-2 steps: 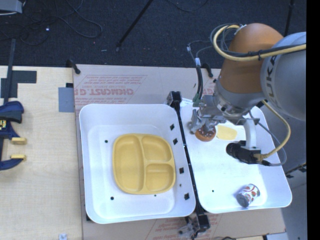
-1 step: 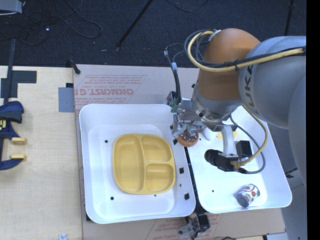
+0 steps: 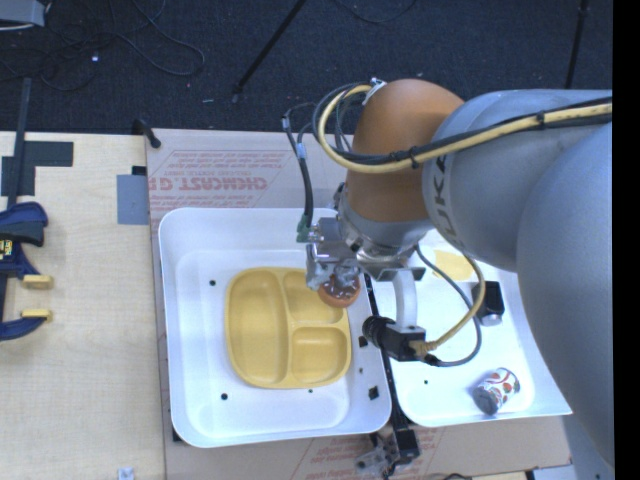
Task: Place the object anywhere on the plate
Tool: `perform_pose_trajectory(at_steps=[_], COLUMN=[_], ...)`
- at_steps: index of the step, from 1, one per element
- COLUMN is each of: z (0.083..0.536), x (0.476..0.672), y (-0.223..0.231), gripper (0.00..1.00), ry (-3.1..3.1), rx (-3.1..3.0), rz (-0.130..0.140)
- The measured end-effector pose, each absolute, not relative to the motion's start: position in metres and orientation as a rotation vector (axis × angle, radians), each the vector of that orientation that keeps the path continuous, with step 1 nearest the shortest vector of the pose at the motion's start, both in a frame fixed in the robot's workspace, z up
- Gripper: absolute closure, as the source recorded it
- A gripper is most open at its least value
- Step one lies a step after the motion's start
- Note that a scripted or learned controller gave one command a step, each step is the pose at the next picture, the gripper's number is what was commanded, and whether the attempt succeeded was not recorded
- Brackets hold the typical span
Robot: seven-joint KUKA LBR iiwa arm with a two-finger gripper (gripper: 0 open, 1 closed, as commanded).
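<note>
Two shallow white bins are seen side by side on a pale wooden bench [image 3: 80, 368], with a sheet of printed cardboard [image 3: 225, 173] lying under them. In the left bin [image 3: 185, 268] a yellow plate [image 3: 285, 328] with three compartments is laid flat, taking up the middle of the bin floor. The grey arm [image 3: 520, 198], with its orange band [image 3: 400, 148], is stretched in from the right, and its wrist is held above the divide between the two bins.

The claw [image 3: 336, 286] is pointed downward over the upper right corner of the plate. A small round brownish object [image 3: 340, 290] is seen at the tip of the claw, just over the plate's rim; it looks to be pinched there, though the fingers themselves are too hidden by the wrist hardware for their spread to be told, and it cannot be told whether the object is touching the plate.

In the right bin [image 3: 530, 398] a small crumpled grey and red thing [image 3: 495, 388] is lying near the lower right corner, well apart from the claw. A yellow patch [image 3: 455, 265] is partly shown beneath the arm. Black cables [image 3: 455, 333] are looped from the wrist over the right bin. At the far left edge of the bench a blue clamp [image 3: 20, 268] with yellow tips is seen.
</note>
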State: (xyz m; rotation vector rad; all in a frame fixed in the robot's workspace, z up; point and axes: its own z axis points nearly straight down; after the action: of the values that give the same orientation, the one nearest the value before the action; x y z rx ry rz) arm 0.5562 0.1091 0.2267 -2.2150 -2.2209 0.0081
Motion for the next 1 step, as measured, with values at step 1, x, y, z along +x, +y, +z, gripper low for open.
perform_pose_trajectory(at_steps=[1], z=[0.2363], x=[0.5492], y=[0.1397], gripper=[1.00], ry=[-2.223], rx=[-2.217], rz=[0.003])
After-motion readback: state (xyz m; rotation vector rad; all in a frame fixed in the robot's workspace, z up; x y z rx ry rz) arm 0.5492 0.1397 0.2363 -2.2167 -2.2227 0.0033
